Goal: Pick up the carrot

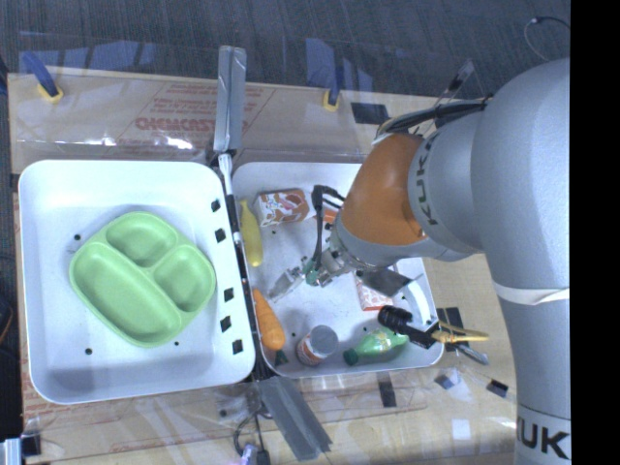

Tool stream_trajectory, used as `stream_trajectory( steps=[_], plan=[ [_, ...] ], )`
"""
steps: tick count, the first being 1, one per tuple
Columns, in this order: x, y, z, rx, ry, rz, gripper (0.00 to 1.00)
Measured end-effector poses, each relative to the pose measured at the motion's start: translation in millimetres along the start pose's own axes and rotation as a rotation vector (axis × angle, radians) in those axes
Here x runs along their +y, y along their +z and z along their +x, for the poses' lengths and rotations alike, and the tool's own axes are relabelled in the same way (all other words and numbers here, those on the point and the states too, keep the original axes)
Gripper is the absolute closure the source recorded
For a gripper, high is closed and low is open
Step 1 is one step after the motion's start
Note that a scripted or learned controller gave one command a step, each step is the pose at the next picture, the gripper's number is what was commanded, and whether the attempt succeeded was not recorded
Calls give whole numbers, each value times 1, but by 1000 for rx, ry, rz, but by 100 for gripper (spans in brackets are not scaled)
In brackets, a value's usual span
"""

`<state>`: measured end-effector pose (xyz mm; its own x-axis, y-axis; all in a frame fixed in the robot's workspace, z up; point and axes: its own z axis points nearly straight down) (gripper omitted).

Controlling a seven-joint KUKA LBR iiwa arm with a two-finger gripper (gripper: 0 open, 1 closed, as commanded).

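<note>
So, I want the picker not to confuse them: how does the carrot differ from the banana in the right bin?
The carrot is orange; the banana is yellow. The carrot tapers to a point toward the bin's near corner; the banana keeps a more even width. The carrot lies nearer the camera, next to a small can; the banana lies farther back, beside a snack packet. Both are long, lie flat along the right bin's left wall, and are untouched by the end effector.

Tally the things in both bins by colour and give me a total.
Green: 2, the sectioned plate and the bottle
Orange: 1, the carrot
Yellow: 1, the banana
Red and white: 2, the packet and another packet
Brown: 1, the can
Total: 7
</note>
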<state>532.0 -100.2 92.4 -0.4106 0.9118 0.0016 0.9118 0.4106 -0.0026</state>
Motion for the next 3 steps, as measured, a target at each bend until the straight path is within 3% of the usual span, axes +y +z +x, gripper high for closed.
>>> stream_trajectory(
  steps=[1,2,3],
  plan=[
    [52,0,-53,-1,115,-2,0],
    [-8,1,-3,2,-157,1,0],
    [-45,-6,15,-26,-211,-21,0]
  ],
)
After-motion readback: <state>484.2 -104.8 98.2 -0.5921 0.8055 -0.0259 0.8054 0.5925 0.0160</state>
